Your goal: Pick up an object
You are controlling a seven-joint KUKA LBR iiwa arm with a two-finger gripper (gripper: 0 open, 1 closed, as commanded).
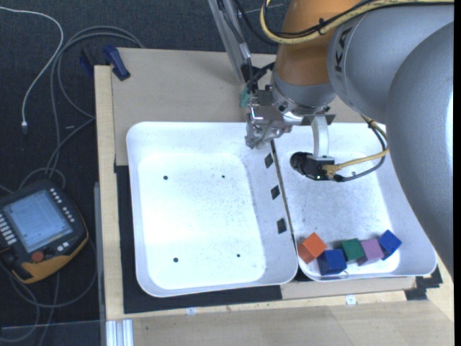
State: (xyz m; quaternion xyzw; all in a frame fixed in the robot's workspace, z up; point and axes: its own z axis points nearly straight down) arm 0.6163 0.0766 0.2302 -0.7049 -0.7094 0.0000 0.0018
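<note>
- Gripper [257, 137] sits up at 12 o'clock, right over the divider between the two bins; honestly can't tell how it's set.
- Blocks huddle at 5 o'clock in the right bin [360, 193]: orange block [312, 246], blue block [332, 261], green block [352, 250], purple block [372, 249], another blue cube [389, 242].

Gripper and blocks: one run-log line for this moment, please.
gripper over divider at bins' far end | nothing seen held | five blocks near edge, right bin | left bin
</note>
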